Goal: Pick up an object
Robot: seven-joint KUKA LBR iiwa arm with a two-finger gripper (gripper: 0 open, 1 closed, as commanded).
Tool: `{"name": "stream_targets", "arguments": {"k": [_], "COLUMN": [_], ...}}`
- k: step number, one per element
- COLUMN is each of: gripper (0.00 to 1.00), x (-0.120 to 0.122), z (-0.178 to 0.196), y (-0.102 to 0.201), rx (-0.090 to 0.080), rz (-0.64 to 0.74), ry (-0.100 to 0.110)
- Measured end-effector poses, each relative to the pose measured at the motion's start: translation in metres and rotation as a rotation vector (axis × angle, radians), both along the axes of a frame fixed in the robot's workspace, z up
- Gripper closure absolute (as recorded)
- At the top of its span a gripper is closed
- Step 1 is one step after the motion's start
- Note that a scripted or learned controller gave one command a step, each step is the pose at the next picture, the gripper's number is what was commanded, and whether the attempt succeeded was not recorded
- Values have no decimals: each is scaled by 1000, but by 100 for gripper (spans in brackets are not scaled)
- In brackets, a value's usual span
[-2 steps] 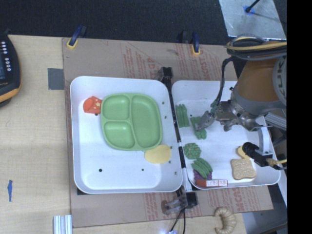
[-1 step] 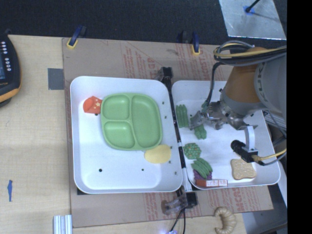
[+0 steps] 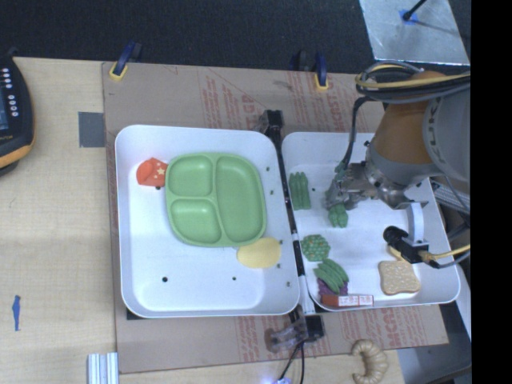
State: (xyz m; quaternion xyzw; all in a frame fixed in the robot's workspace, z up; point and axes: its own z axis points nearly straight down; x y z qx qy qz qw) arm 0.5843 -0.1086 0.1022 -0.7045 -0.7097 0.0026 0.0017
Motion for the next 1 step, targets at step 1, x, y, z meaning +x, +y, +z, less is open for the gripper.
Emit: {"name": "stream_targets", "arguments": {"k": [1], "gripper": [100], "x": [0], "z": [94], "y": [68], "rx": [3], "rz": [1], "ry": [-7]}}
